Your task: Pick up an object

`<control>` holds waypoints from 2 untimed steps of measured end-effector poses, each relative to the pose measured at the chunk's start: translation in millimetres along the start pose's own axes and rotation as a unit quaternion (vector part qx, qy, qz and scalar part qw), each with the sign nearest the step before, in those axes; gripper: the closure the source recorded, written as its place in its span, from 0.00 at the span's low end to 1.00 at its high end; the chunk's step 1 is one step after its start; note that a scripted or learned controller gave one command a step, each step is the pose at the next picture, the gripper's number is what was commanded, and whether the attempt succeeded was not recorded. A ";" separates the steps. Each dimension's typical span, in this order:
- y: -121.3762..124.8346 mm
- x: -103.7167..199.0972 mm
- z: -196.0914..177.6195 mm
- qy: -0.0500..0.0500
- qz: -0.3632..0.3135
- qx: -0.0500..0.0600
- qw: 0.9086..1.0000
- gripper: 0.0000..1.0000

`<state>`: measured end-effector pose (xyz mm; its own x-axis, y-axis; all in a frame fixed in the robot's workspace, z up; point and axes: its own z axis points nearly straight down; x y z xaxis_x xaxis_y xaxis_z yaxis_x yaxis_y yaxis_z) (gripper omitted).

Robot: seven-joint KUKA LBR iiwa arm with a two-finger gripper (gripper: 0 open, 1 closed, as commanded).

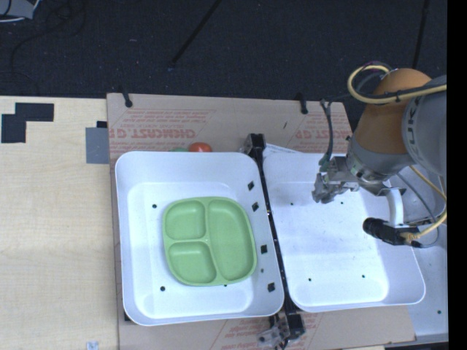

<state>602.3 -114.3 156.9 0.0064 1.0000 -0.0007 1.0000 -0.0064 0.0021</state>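
Desk [51,217]: we see bare pale wood along the left of the frame, with a brown cardboard sheet [190,122] under the two bins.
Left bin [139,188]: we find it in the lower centre-left of the frame, shallow and white.
Green plate [209,240]: a three-compartment tray, lying flat in the middle of the left bin; we take it as the likeliest thing to pick, though it is broad and low, so an edge grasp looks hard.
Small red object [199,148]: it peeks out just beyond the upper rim of the left bin, on the cardboard; we cannot tell what it is.
Right bin [343,283]: it sits in the lower centre-right of the frame, touching the left bin along the dark divider.
Gripper [326,188]: it hangs over the upper part of the right bin, near that bin's upper-left corner; we cannot tell how it is set, and we see nothing held in it.
Plate versus gripper: the plate lies well to the left of the gripper and lower in the frame, across the divider.
Step in hand: we judge this as the reach, with no grasp made yet.
Next move: we think the arm must travel left over the divider, then come down over the plate's rim or one of its ridges.
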 end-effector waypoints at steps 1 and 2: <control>-3.0 8.7 -54.0 0.000 -0.003 0.000 1.000 1.00; -1.1 16.1 -113.5 0.000 -0.004 -0.001 1.000 1.00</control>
<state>601.1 -98.1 270.4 -0.0012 1.0000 -0.0003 1.0000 0.0012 0.0042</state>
